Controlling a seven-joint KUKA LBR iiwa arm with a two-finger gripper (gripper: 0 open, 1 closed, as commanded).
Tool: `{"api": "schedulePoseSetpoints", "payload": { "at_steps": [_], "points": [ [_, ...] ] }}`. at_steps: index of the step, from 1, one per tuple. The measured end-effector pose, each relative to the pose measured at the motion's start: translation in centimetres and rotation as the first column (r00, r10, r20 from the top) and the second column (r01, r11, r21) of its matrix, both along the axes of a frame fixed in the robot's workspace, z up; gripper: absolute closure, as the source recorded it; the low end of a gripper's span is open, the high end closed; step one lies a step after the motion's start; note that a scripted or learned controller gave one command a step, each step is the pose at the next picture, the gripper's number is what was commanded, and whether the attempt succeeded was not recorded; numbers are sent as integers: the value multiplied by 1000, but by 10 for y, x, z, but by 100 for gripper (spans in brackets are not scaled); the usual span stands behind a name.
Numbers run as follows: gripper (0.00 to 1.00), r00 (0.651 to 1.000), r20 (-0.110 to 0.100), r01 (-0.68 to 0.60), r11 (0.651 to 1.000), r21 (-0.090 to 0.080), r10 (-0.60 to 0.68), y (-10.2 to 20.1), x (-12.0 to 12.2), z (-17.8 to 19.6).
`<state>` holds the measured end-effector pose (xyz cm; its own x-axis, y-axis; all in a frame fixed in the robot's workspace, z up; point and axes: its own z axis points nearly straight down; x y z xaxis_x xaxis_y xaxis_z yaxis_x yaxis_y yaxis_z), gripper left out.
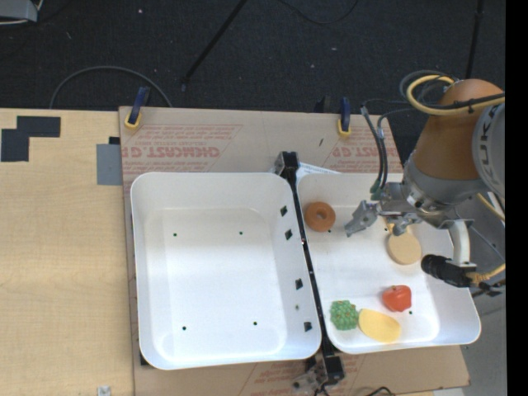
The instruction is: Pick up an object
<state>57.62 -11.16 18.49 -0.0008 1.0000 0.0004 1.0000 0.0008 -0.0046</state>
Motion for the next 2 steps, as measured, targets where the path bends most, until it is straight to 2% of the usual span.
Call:
{"api": "schedulePoseSetpoints", "payload": {
  "at_steps": [1,2],
  "points": [
    [0,1000,2,0,1000,-1,0,9,55,-81],
    [0,1000,0,1,1000,0,-1,9,55,-83]
  ]
}}
